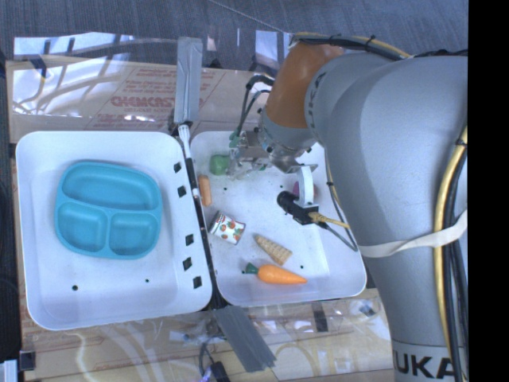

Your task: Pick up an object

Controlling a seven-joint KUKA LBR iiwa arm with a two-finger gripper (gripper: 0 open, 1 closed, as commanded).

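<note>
**Gripper down by the green piece, far-left corner of the right bin**

My gripper point(241, 162) sits low in the right bin point(343, 281), just beside the green piece point(219, 164). I cannot tell whether it is parted or closed, or whether it touches the piece.

In this bin I count five loose things:
- one green piece
- one small orange piece point(205, 190), close to the left wall
- one white spotted block point(227, 229)
- one waffle cone point(273, 250)
- one carrot point(278, 274), near the front rim

The left bin point(32, 293) holds one blue divided tray point(107, 209).

The green piece is close to the corner walls. There is bare floor mid-bin, between the gripper and the cone. The arm point(382, 157) covers the bin's right side.
</note>
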